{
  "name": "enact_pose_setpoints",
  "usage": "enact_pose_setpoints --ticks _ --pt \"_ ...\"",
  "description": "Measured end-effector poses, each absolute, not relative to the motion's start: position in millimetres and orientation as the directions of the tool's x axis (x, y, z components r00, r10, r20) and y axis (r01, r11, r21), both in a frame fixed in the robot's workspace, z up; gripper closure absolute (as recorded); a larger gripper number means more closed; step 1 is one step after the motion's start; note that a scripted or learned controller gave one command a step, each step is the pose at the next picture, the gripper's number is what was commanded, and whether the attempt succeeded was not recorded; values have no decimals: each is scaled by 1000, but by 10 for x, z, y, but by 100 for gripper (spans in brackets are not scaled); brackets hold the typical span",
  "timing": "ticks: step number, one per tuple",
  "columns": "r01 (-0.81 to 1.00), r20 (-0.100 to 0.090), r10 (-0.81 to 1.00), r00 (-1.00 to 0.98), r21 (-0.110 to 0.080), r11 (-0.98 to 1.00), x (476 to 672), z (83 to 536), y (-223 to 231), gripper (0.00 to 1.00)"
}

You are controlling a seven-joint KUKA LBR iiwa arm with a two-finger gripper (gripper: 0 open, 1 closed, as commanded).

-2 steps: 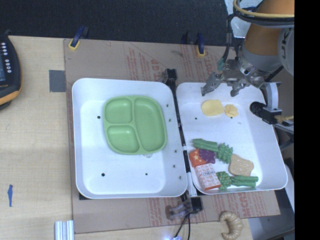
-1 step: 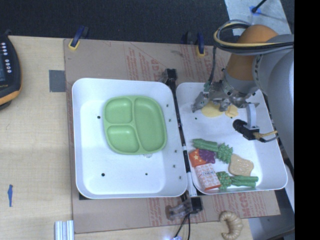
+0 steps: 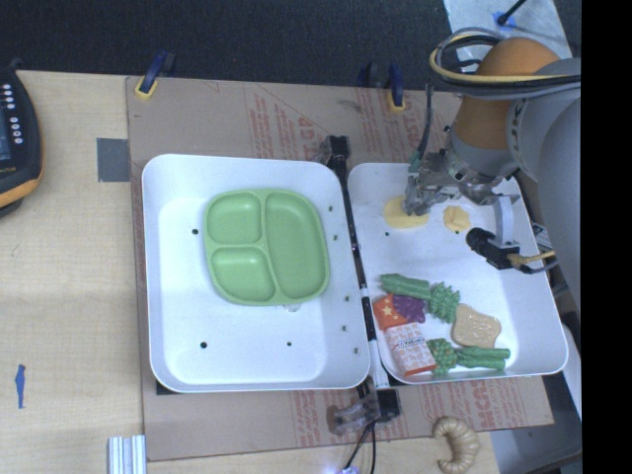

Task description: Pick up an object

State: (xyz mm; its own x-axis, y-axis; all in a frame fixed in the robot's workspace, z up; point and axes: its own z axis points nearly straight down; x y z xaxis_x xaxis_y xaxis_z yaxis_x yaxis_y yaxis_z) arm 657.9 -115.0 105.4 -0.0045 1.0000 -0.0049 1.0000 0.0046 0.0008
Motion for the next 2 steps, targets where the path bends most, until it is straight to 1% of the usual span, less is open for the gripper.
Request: enact_pose_setpoints --ticks 1,2 --pt "1000 -5 1000 -5 0 5 6577 1048 -1149 0" --pt "1000 -1 1000 -2 -6 2 6560 915 -1157 0"
